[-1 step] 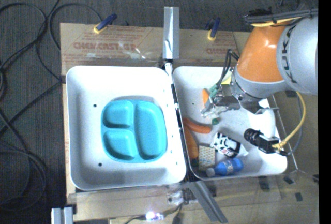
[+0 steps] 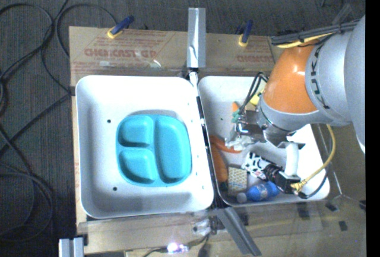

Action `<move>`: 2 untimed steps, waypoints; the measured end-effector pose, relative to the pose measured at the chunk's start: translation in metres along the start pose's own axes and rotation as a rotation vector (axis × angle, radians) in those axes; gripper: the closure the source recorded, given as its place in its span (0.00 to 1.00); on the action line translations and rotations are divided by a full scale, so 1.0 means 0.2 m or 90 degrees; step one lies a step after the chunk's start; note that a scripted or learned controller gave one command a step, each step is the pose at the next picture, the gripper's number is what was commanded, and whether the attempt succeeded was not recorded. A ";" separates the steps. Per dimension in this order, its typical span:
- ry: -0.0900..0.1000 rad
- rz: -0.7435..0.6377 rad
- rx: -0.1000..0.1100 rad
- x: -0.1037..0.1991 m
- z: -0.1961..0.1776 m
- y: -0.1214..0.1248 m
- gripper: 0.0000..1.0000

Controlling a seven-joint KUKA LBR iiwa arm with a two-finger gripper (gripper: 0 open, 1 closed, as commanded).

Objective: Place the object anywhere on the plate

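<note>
You are seeing the gripper (image 2: pixel 242 131) reaching down among the cluttered objects (image 2: pixel 256 175) in the right bin (image 2: pixel 209 91); its state I cannot tell. The blue plate (image 2: pixel 155 149) is waiting in the left bin (image 2: pixel 95 131), nothing on it.

Turquoise plate (image 2: pixel 155 149), white bins (image 2: pixel 95 95)

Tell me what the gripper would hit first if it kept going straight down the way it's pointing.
Probably the clutter in the right bin. The gripper points down over an orange item and a pale object beside it; depth is unclear, so which comes first is uncertain.
</note>
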State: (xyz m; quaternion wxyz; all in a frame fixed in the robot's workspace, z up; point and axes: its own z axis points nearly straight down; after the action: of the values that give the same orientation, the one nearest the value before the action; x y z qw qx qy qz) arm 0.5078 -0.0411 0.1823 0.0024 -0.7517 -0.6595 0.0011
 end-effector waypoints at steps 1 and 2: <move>-0.002 -0.169 -0.001 -0.07 0.00 -0.11 1.00; -0.002 -0.261 -0.001 -0.11 0.00 -0.11 1.00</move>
State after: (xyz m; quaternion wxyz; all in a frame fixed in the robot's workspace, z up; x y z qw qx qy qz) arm 0.4834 -0.0592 0.1831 0.0011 -0.6015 -0.7989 0.0013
